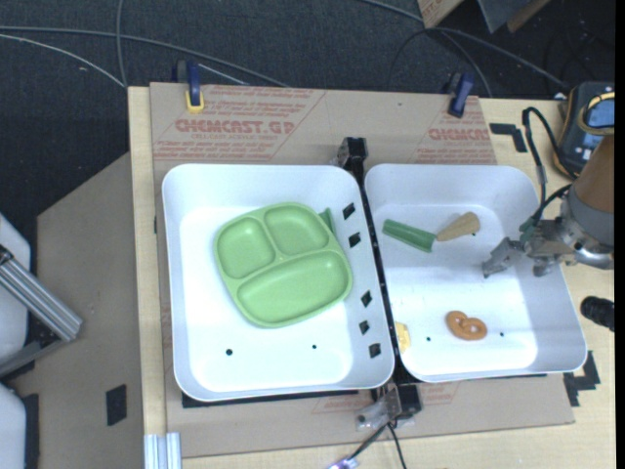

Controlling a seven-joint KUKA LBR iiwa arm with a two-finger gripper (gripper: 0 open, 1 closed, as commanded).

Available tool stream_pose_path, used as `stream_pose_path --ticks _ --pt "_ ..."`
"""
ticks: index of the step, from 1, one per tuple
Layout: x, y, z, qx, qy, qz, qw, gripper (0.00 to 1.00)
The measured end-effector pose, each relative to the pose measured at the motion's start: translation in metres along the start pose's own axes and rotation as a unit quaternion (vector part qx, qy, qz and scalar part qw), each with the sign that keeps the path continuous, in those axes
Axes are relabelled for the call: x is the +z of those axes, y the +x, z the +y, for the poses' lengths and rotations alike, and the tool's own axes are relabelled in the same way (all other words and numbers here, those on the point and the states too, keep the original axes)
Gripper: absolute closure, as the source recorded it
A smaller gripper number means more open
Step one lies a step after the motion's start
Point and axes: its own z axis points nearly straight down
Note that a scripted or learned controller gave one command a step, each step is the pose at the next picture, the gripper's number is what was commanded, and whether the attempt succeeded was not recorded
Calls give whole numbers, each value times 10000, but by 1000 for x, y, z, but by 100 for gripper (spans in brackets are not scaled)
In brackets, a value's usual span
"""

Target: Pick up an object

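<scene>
Red "CHEMCAST GP" print repeated, partly hidden, on bench board (244, 125).

A green-handled brush (428, 232) and an orange pretzel (466, 326) lie in the right bin (557, 345).

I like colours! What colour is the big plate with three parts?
Light green. The plate shows in the camera view, in the left bin.

Place: I read this as a robotics lab.
Bench: board (293, 115) held by clamps (194, 84), two white bins (195, 262).
Floor: dark carpet (78, 86) with loose cables (127, 8).
Left edge: I see an aluminium rail (34, 291).
</scene>
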Motion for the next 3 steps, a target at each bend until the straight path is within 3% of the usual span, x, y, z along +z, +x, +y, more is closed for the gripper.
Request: stream_pose_path --ticks 1,2,3 --pt "-14 0 2 -4 -39 -12 10000 100" --pt "-78 -3 7 -8 -71 -30 10000 100" --pt "-95 -3 7 -9 -46 -20 10000 100"
